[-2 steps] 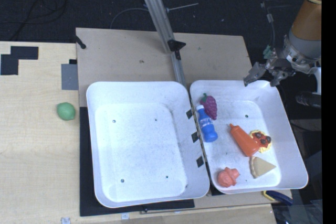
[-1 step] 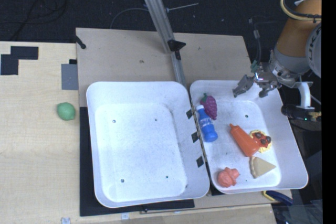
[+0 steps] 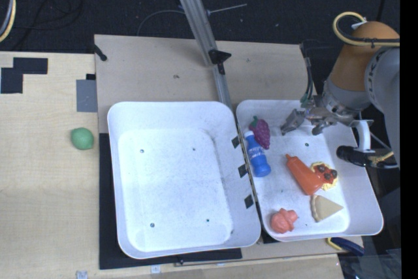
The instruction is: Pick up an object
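The gripper (image 3: 305, 121) hangs over the far part of the right bin (image 3: 366, 219) with its fingers spread apart and nothing between them, so the pick looks to be at the approach stage; next it must choose a target and descend squarely over it. Nearest are the purple grapes (image 3: 262, 131) and blue bottle (image 3: 256, 155); nearer the front lie an orange carrot-like toy (image 3: 302, 174), pizza slice (image 3: 324, 172), beige wedge (image 3: 324, 207) and pink toy (image 3: 283, 220). The left bin (image 3: 130, 115) holds nothing.

Smooth white plastic bins (image 3: 130, 115) rest on a matt pale wooden bench (image 3: 39, 160).
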`<state>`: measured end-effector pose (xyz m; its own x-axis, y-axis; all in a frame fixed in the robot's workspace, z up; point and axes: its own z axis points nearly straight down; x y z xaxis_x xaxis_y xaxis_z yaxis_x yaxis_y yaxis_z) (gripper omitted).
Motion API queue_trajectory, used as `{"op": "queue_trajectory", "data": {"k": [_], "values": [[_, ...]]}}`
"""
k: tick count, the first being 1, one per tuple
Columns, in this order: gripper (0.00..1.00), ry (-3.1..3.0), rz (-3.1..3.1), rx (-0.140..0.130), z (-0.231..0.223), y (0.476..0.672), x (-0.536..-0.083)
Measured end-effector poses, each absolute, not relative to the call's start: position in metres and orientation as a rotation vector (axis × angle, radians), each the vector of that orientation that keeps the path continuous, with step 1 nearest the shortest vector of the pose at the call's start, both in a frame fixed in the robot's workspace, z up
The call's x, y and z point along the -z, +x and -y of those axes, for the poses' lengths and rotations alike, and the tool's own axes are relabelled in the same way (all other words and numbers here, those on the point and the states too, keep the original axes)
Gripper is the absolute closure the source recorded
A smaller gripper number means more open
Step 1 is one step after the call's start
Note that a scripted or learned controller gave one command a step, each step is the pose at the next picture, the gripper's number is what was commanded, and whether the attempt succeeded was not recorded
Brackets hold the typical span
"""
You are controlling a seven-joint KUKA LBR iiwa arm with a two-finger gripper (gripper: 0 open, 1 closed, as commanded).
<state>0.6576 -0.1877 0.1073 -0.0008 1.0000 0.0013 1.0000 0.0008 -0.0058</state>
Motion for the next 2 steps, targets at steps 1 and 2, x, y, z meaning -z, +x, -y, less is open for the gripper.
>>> {"op": "queue_trajectory", "data": {"k": [1, 2], "values": [[1.00, -2.220, 2.223, 0.000, 0.188, 0.659, -0.121], [1.00, -2.223, 2.225, 0.003, 0.197, 0.661, -0.178]]}}
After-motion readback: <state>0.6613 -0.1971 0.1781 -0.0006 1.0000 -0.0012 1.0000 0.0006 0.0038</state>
